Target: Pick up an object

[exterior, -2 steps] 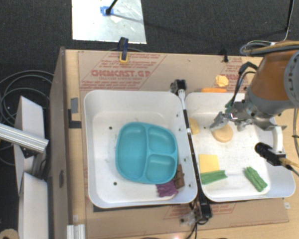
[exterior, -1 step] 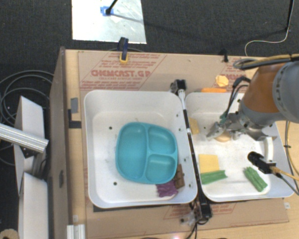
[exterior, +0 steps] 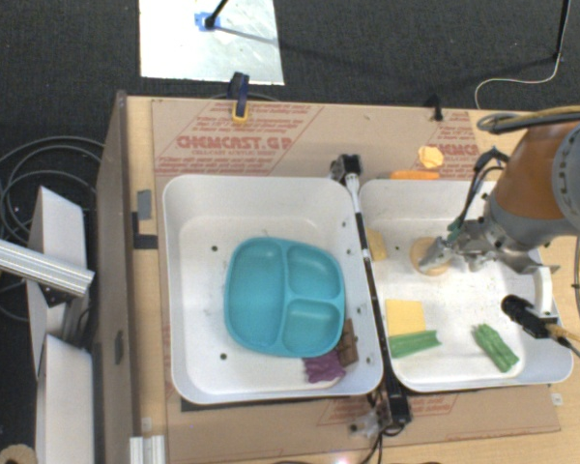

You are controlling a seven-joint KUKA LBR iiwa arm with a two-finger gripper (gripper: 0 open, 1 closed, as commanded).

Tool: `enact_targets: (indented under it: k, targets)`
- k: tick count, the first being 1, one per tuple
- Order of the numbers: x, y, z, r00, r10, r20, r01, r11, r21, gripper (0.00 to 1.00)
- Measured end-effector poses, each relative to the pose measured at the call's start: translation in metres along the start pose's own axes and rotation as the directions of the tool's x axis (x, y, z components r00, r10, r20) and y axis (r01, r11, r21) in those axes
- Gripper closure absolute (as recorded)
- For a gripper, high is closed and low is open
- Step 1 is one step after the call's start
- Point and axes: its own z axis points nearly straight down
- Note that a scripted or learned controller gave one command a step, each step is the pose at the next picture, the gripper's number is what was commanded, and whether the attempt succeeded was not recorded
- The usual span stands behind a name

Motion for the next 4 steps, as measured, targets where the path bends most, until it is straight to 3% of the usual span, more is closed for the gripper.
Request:
enact_targets:
  k: [1,2,3,4]
  targets:
    - [-0.026,-0.065,-0.024,1.000,0.003,-0.001,-0.003,1.000,0.005,0.00]
    - [0.025,0.007,0.016,1.000,-0.012,-0.003,0.012,1.000,-0.002,0.00]
    - [0.004,-0.002,0.015,1.000,-0.002,-0.001,0.002,1.000,0.001,0.00]
    - [-0.021,-0.081,0.015,1.000,0.003,-0.001,-0.003,1.000,0.007,0.00]
